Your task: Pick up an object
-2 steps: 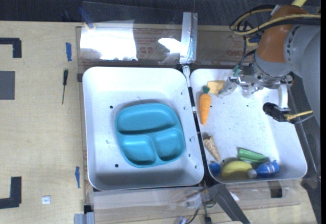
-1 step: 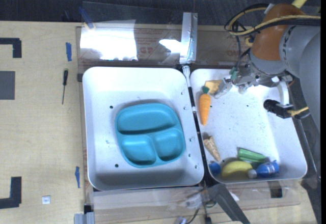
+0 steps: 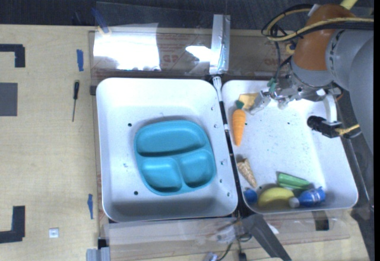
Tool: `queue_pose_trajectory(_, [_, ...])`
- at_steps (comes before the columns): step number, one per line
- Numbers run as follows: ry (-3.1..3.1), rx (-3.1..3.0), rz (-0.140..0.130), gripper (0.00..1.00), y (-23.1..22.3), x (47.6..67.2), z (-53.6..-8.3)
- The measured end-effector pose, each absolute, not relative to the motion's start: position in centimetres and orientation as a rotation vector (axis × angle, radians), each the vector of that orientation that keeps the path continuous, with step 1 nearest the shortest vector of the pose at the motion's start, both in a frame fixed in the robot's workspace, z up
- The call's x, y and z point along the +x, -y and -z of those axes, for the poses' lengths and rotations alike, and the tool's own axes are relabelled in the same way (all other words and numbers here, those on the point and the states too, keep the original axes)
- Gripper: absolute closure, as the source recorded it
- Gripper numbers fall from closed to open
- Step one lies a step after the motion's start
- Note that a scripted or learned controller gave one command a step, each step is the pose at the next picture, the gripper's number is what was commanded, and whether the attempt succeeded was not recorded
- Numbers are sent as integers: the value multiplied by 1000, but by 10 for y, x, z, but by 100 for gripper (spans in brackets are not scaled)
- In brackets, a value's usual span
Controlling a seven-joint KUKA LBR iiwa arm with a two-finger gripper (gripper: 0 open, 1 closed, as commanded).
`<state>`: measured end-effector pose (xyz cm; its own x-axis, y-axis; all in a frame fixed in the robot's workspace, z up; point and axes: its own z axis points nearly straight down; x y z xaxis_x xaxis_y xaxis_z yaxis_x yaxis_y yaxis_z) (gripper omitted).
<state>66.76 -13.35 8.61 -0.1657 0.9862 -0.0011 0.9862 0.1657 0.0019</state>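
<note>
Glossy blue three-part tray (image 3: 174, 155) in left bin (image 3: 113, 99); metal pincer (image 3: 265, 99) near tapered carrot (image 3: 238, 126), grip indiscernible

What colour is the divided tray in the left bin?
Light blue all over; the divided tray shows best in the camera view.

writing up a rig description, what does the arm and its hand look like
The arm is grey and rounded, with an orange band above the wrist. Black and yellow cables loop beside the band. The hand is small and metallic, silver-grey with a little green near its base. A black fitting with a yellowish lead sits lower on the arm.
</note>
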Motion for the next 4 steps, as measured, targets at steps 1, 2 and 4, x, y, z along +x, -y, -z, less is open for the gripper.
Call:
queue_pose_trajectory(1, [-2397, 2028, -1, 0, 133, 668, -86])
queue_pose_trajectory(2, [-2365, 2064, -4, 0, 107, 640, -87])
queue_pose_trajectory(4, [-2004, 2418, -1, 0, 101, 641, -87])
